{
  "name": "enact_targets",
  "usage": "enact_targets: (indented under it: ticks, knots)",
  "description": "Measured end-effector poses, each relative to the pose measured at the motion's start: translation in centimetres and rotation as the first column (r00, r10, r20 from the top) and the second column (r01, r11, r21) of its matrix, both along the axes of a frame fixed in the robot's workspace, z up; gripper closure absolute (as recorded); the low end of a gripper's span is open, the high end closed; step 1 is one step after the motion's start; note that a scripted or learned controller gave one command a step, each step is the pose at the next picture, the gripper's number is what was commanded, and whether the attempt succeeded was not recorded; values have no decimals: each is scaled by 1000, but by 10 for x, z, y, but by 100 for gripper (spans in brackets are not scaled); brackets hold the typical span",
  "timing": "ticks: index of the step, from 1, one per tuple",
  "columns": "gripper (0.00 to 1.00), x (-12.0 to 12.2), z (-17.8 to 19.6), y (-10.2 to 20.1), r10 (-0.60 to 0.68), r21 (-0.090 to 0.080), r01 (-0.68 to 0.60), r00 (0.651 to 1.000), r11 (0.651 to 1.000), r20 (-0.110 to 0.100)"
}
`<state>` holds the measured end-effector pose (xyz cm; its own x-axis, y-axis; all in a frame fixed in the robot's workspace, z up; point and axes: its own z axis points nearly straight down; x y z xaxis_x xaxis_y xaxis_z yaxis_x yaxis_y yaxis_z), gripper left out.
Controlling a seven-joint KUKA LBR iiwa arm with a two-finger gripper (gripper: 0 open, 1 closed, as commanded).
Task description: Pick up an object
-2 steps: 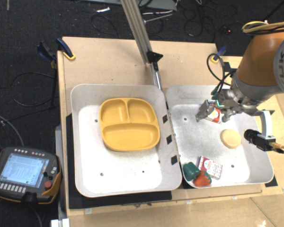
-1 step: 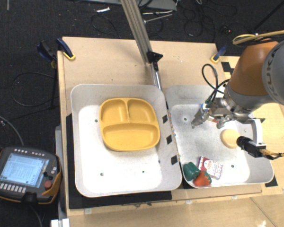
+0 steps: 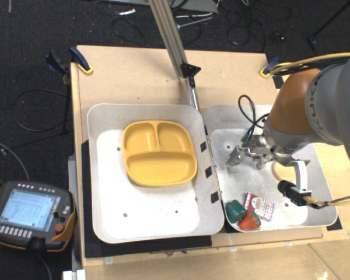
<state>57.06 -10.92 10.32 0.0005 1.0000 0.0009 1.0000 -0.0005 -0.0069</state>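
Gripper sits low over the right bin, nothing between its fingers; can't tell how they're set. Small objects (green, red, printed packet) clustered at that bin's near edge, apart from gripper. Yellow divided plate in left bin.

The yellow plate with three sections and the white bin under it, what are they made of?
The yellow plate looks like moulded plastic: one even colour, rounded corners, a soft sheen along its ridges. The left white bin seems to be a thin hard sheet, plastic or painted metal; it is flat and matte with small dark dots like screws. The picture cannot settle which.
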Motion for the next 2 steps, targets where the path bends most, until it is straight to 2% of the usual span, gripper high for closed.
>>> enact_targets:
  ticks: [1, 2]
  knots:
    - [0, 0, -8, 0, 0, -1, 0, 1000, 1000, 6]
    - [100, 1, 3, 1, 0, -1, 0, 1000, 1000, 8]
